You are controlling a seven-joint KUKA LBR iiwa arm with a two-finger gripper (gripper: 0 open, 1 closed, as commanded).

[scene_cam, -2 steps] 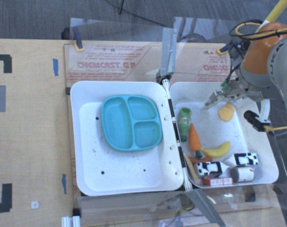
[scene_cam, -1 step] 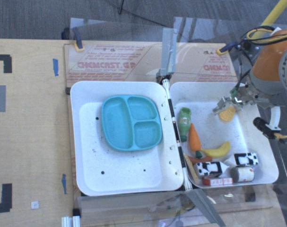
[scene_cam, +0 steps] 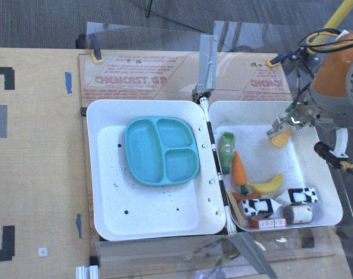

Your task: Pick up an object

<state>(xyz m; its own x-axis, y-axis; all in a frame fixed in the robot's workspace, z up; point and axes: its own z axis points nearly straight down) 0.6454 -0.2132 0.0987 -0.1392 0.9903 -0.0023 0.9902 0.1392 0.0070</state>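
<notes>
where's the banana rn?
In the camera view the banana lies in the right bin, toward its front, just right of the carrot and above the black-and-white toy in the image.

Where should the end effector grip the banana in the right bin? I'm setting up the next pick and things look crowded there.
Grip the banana across its thick middle, coming straight down from above. It lies flat and curved, so its narrow width suits two fingers. The carrot touches its left tip and toys sit just below, so the upper right side looks freest.
</notes>
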